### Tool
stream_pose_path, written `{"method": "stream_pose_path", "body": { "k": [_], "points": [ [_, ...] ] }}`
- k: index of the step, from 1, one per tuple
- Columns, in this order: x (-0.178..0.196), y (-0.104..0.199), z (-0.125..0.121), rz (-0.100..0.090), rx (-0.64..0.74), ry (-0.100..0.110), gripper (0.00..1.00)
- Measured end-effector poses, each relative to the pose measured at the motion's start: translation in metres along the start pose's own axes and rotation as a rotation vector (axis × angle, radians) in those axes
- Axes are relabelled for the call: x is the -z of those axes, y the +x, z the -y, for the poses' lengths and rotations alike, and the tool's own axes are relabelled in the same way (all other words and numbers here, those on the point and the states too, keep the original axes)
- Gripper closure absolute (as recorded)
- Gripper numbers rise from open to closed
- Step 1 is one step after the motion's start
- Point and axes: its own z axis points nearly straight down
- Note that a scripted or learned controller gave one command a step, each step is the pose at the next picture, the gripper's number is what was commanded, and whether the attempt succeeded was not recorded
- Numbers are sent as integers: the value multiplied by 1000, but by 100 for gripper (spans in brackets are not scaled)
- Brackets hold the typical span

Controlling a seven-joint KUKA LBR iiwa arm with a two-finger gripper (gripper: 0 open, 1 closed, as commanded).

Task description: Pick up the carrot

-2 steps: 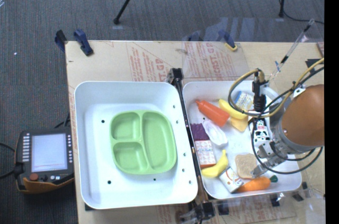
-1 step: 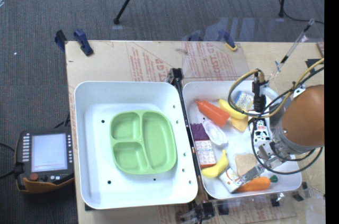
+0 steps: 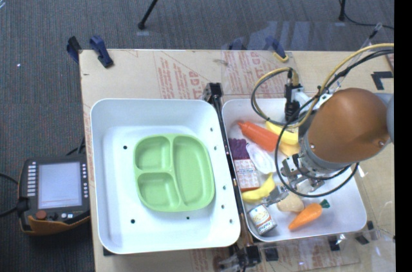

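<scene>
The carrot [image 3: 305, 215] is orange with a small green top and lies near the front of the right bin [image 3: 351, 209], pointing to the front left. A second long orange piece [image 3: 259, 134] lies at the back of that bin, beside a banana. My gripper [image 3: 293, 186] hangs under the orange wrist band over the middle of the right bin. It is just behind and to the left of the carrot, above a beige lump [image 3: 290, 202]. The wrist hides most of the gripper.
The right bin also holds two bananas [image 3: 259, 191], purple grapes [image 3: 239, 148], a small box [image 3: 246, 173], a white packet [image 3: 261, 158] and a can [image 3: 261, 219]. A green divided plate [image 3: 174, 172] sits in the left bin [image 3: 109, 136]. Cables loop behind the wrist.
</scene>
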Motion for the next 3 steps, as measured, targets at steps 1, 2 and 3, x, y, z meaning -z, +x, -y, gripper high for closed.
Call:
{"method": "stream_pose_path", "body": {
  "k": [1, 2, 3],
  "points": [
    [0, -18, -39, -1, 421, 0, 0],
    [0, -23, 18, -9, 441, -3, 0],
    [0, -16, 62, -12, 297, -5, 0]
  ]
}}
